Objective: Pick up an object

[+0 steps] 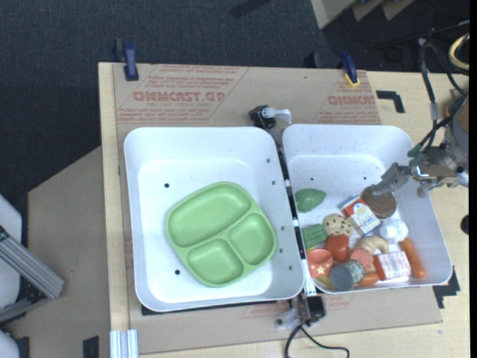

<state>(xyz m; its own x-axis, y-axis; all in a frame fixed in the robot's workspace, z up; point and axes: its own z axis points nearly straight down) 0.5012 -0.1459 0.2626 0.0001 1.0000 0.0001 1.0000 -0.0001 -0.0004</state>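
Observation:
The right bin [350, 144] holds a pile of toy food in its front right part. A brown round piece [381, 203] lies at the top of the pile, next to a white and orange packet [362, 216]. Below them are a chocolate-chip cookie [335, 224], a red cup [320, 260], a grey disc [341, 276] and an orange stick [414, 260]. A green leafy piece [309, 198] lies apart by the bin's left wall. My gripper [389, 186] reaches in from the right and hangs just above the brown round piece; contact between them cannot be made out.
The left bin [149, 162] holds a green divided plate [220, 233]. A black and white clamp [270, 115] sits at the back between the bins. Cables [432, 88] hang at the right beside the arm. Blue and yellow clips pin the cardboard base.

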